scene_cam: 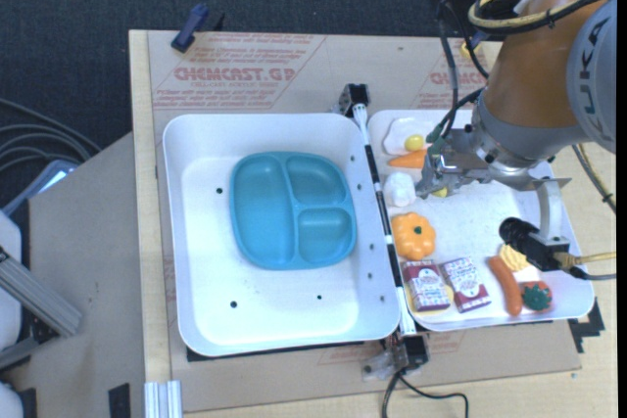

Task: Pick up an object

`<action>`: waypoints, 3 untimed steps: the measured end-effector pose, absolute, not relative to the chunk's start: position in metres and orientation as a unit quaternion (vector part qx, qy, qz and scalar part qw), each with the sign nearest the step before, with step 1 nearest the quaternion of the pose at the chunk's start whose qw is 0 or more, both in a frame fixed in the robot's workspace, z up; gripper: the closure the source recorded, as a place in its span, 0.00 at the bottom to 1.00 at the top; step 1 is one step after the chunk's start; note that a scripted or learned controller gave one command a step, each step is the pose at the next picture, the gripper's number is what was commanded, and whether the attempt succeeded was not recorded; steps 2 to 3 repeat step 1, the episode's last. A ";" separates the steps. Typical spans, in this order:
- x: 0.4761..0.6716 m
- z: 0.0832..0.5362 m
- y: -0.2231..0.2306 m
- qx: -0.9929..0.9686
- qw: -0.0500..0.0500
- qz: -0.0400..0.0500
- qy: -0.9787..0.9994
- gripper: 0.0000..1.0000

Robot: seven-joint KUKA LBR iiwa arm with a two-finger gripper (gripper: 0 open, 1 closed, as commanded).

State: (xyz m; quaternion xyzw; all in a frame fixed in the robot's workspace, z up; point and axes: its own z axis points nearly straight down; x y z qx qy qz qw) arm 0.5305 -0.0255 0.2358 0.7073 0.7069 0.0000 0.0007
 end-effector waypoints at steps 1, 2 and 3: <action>0.479 0.250 -0.036 0.707 -0.002 -0.001 0.707 1.00; 0.479 0.250 -0.036 0.707 -0.002 -0.001 0.707 1.00; 0.479 0.250 -0.036 0.707 -0.002 -0.001 0.707 1.00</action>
